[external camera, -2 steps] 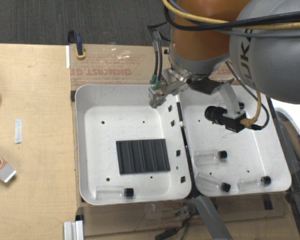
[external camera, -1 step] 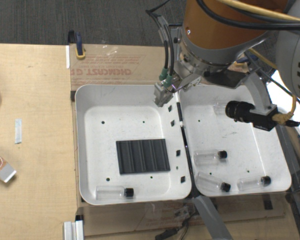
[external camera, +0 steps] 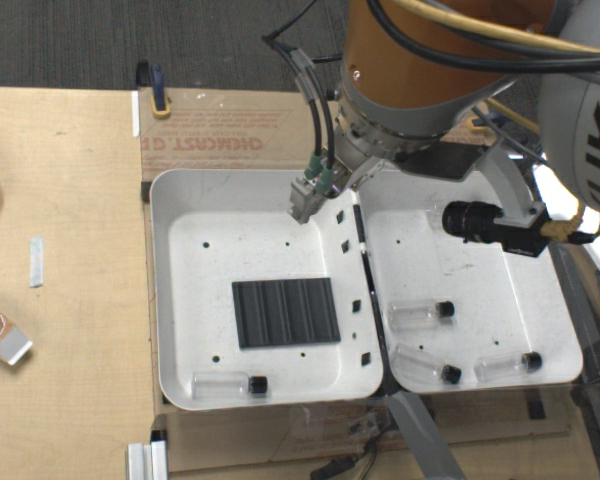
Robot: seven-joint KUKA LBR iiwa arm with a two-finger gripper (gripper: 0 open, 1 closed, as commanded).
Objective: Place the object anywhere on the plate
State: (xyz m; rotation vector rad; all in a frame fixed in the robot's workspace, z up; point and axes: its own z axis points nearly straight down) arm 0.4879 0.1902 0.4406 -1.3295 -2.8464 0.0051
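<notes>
Hovering over the far rim of the left bin [external camera: 170, 298], the claw [external camera: 306, 200] hangs at roughly twelve o'clock from the dark ribbed plate [external camera: 285, 312]. Whether it is apart or together cannot be told; nothing is seen clamped in it.

Plate lies flat on the left bin's floor, near the middle. Nothing rests on it, so the placing is not yet done, and by the look of things the pick-up is not done either.

Candidate objects, all clear vials with black caps, all lying on their sides:
- vial [external camera: 230, 386] at about seven o'clock from the plate, against the near wall of the left bin, just short of the plate.
- vial [external camera: 422, 314] in the right bin [external camera: 565, 308], at three o'clock from the plate.
- two more along the right bin's near wall: one [external camera: 427, 367], another [external camera: 505, 366].

Which vial is the target cannot be told. Counter [external camera: 60, 168] to the left carries small odds and ends, well apart.
</notes>
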